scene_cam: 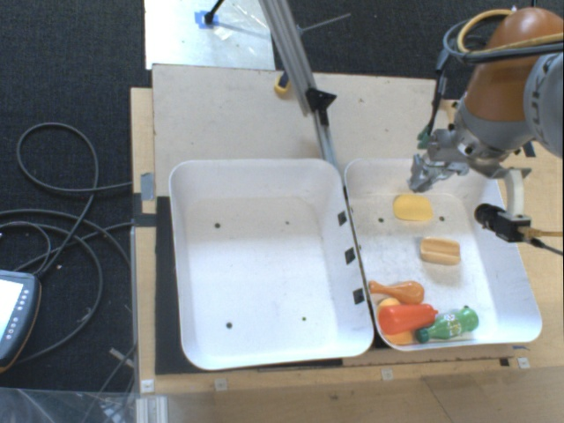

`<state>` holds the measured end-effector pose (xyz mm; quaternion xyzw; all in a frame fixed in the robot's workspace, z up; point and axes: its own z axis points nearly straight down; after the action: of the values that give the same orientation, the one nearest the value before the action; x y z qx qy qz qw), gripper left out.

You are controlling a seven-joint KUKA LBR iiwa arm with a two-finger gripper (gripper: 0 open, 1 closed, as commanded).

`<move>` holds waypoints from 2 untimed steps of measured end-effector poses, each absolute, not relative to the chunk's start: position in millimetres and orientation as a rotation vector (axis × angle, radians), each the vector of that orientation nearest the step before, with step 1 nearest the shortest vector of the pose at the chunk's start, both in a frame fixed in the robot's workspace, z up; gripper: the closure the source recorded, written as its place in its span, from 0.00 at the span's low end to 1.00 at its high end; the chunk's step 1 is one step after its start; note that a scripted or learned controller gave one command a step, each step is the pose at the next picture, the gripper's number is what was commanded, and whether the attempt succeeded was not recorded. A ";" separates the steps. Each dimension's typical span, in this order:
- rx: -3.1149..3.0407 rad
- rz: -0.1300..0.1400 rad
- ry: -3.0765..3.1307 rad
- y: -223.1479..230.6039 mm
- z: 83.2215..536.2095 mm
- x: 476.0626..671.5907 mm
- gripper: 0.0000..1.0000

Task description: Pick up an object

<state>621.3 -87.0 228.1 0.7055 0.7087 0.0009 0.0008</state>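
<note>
gripper (426, 176): mine, on the grey arm with the orange band, hanging over the far end of the right bin (520, 280), just above and beside the yellow piece (412, 207). nothing shows between its tips. whether it is spread or pressed together i cannot tell from this slant, so i leave that unrecorded.

step in hand, as i judge it: the approach, with no pick made yet. the yellow piece is the nearest candidate and lies clear of its neighbours, flat on the bin floor. to do it well i would centre over its middle rather than its far edge, come straight down, and close across its narrower width. it looks low and rounded, so a shallow closure may slide off the top; i would want to go right down to the floor before closing.

right bin, contents:
- yellow piece, far end, near the divider side.
- tan bun-like piece (440, 251), middle, well apart from the rest.
- orange drumstick-like piece (397, 290), near end.
- red-orange piece (405, 316), near end, touching or just beside the drumstick shape.
- green bottle (448, 323), lying on its side by the near rim, against the red-orange piece.

that near cluster is crowded and a poorer choice for a first try.

left bin (189, 236): white, shallow, beside the right one, their walls meeting in the middle.
</note>
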 end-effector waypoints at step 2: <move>2.210 0.005 2.233 19.7 222.1 626.4 1.00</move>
<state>626.4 19.7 222.1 0.7034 0.7108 0.0015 -0.0002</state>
